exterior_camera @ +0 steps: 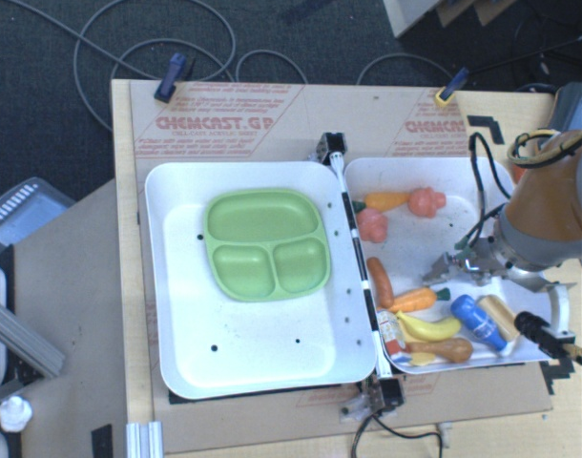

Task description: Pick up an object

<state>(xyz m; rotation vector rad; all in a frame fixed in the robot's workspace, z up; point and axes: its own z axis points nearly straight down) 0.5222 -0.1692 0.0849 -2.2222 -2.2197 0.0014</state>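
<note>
A pale green tray (267,243) lies in a white bin (167,284); a banana (429,328) is yellow.

Counter (272,127): two bins side by side. Left bin (176,284): divided plate (267,243) toward the rear. Right bin (405,172): toy food, banana (429,328) and bottle (479,317) at front, hand (460,263) above.

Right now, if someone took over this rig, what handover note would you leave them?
Gripper: low over the right bin, finger state unclear, nothing seen held.
Right bin, near end: banana, carrot, blue bottle, sausage. Far end: two pink pieces.
Left bin: green divided tray.
Done: arm is over the pile.
Left: grasp and lift one object.
</note>
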